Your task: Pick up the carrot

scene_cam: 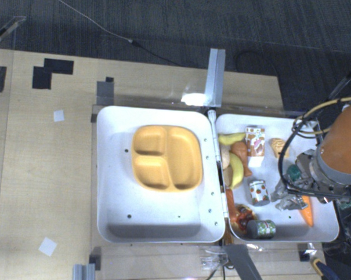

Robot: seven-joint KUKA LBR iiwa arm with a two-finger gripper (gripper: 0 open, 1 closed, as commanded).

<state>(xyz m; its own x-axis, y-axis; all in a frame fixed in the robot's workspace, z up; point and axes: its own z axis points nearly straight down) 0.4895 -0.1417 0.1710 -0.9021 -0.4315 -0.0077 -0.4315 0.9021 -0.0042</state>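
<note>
The carrot (pixel 306 215) is a short orange piece lying in the right bin (pixel 328 233), near its front right corner. My gripper (pixel 290 201) hangs low over the bin, just left of the carrot's upper end, touching or nearly touching it. The arm's orange band (pixel 344 141) and grey wrist hide the area behind the gripper. Part of the carrot's upper end is covered by the gripper's metal parts.
The right bin also holds two bananas (pixel 236 169), a small carton (pixel 255 140), a white can (pixel 258 191), a green can (pixel 263 228), a red packet (pixel 241 213) and a tan pastry (pixel 277 147). A yellow divided plate (pixel 166 156) lies in the left bin (pixel 113 180).
</note>
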